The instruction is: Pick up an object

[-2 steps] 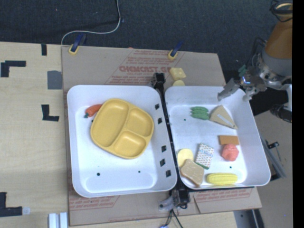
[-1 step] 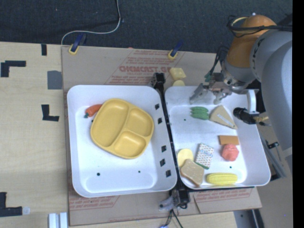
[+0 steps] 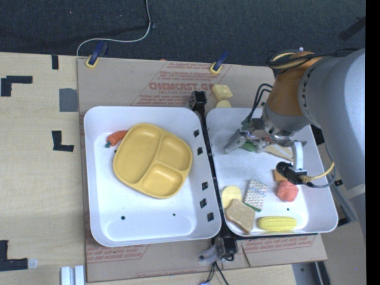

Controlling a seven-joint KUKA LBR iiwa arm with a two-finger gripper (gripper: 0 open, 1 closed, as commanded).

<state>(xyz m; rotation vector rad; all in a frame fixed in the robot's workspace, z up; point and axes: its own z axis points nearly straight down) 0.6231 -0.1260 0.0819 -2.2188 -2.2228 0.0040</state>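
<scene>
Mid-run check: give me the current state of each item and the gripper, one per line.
gripper: low in the right bin, nothing visibly held
yellow plate: upright, tilted in the left bin
corn: lying flat
bread slice: lying flat
red piece: resting loose

Bench (image 3: 35, 159) with cardboard sheet (image 3: 172, 82), two bins (image 3: 101, 218).

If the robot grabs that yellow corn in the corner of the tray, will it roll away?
The corn looks rounded and long, so a push from the side would probably roll it. It lies near the bin's rim, which may stop it. It looks like toy plastic, likely light and slippery.
</scene>
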